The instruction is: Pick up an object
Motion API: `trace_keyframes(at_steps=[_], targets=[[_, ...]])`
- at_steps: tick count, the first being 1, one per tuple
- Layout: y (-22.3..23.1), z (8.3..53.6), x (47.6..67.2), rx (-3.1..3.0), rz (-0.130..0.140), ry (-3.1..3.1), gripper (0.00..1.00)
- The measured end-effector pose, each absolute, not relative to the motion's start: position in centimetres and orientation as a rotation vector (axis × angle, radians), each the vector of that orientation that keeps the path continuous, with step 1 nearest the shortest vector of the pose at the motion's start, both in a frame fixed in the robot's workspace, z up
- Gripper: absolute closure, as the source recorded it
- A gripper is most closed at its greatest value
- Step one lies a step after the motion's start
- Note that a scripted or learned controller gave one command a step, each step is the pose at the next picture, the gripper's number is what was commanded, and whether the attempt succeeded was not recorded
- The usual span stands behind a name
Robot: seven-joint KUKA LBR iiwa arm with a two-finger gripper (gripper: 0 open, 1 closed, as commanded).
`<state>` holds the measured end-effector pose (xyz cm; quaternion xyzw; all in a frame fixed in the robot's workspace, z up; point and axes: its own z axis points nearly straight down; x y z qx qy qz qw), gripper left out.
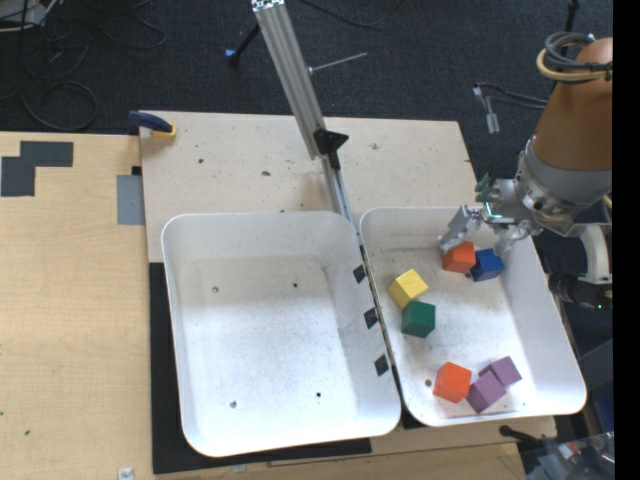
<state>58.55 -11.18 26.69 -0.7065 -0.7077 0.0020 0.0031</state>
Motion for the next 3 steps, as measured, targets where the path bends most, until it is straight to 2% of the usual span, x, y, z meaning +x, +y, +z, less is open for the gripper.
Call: trace_keyframes(at_steps=[1, 2, 3], targets=[[-11.3, 26.9, 58.6, -2.220, 0.003, -2.219, 0.00], [-11.5, 20.6, 59.0, -2.216, 0.009, -2.215, 0.00], [-11.3, 14.1, 58.5, -2.216, 0.010, -2.214, 0.00]])
